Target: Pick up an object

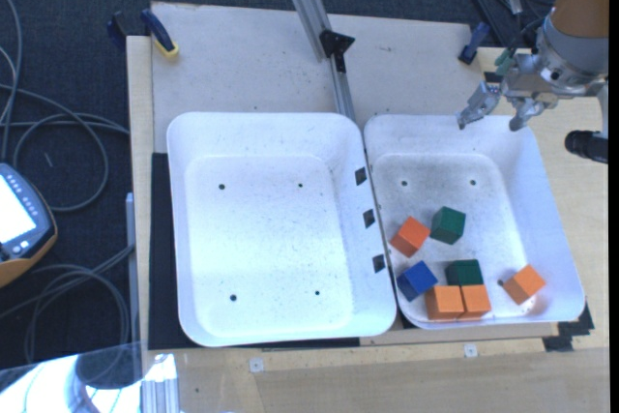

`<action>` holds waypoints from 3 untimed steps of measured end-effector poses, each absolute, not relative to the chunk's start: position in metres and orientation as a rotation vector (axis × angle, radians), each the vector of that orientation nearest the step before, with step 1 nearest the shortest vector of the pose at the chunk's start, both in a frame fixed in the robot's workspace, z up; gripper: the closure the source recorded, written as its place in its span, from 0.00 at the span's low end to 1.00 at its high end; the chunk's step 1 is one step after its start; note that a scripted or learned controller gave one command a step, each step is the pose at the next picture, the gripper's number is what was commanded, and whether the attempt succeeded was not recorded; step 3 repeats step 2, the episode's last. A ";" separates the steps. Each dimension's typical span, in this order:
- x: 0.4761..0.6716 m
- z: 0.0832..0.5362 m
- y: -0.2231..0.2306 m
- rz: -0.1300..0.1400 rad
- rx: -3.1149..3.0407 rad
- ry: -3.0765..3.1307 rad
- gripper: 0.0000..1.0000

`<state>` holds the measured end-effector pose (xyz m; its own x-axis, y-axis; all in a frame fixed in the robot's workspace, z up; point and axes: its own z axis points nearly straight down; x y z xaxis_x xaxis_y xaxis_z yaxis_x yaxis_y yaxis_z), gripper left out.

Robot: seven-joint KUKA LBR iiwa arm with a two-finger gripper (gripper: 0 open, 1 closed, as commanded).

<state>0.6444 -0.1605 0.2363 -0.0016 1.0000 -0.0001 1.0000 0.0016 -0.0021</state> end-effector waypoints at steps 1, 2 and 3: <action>0.563 0.137 -0.177 0.010 -2.218 -2.210 0.00; 0.505 0.111 -0.153 -0.012 -2.229 -2.231 0.00; 0.505 0.111 -0.153 -0.012 -2.229 -2.231 0.00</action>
